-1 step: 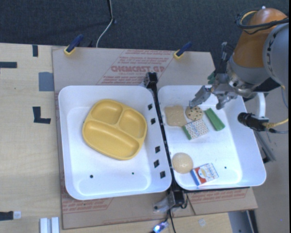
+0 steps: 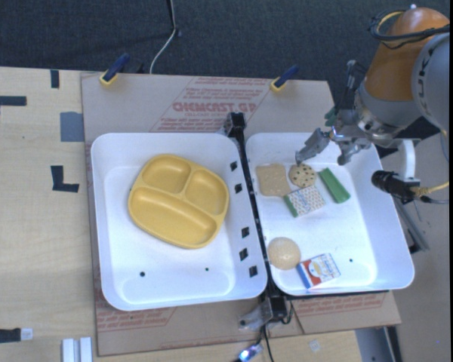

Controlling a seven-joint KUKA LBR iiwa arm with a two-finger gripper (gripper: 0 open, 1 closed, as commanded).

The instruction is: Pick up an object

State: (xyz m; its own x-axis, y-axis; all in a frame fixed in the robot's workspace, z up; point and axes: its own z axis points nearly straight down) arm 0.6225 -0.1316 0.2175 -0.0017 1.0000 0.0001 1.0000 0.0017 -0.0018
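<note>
Grey gripper (image 2: 327,147) hangs over the right bin (image 2: 377,262), fingers spread and holding nothing, just above the speckled cookie (image 2: 303,176). Trouble ahead, I'd say: cracker (image 2: 272,179), green block (image 2: 334,185) and patterned packet (image 2: 305,200) crowd close, so a finger could nudge neighbours or close on two.

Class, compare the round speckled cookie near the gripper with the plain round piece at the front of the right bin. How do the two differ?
The speckled cookie is smaller and dotted with dark spots; the plain round piece is larger and evenly pale tan. The cookie lies at the back of the right bin, just below the gripper; the plain piece lies near the front, beside the divider. Both are round and lie flat.
</note>
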